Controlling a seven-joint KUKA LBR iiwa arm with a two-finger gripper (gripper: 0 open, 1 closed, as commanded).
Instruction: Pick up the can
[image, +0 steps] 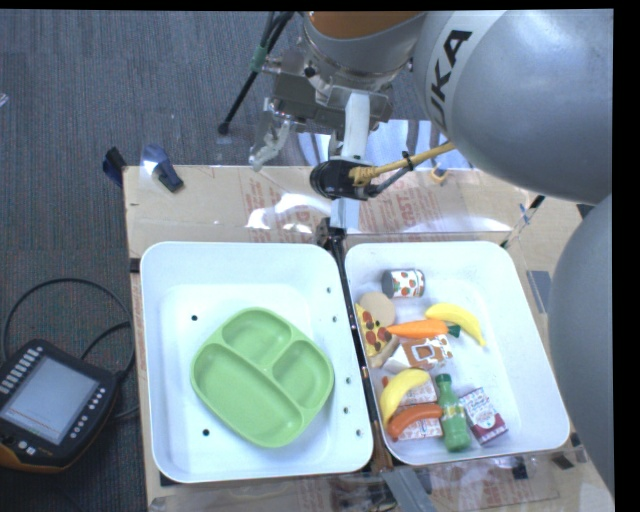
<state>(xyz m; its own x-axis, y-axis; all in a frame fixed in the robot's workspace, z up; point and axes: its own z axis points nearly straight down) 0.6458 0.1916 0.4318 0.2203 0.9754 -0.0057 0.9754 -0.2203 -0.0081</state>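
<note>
The can (404, 284) is small, with a red and white label. It lies on its side near the far left corner of the right bin (520, 330). My gripper (268, 142) hangs high over the back of the bench, behind the seam between the two bins. It is well away from the can, up and to the left of it, and nothing shows in it. The arm's grey wrist with its orange band fills the top of the view.
A green divided plate (262, 375) lies in the left bin (160, 300). Around the can in the right bin are a pizza slice (372, 328), a carrot (415, 328), two bananas (455, 320), a green bottle (452, 412), a sausage and small cartons.
</note>
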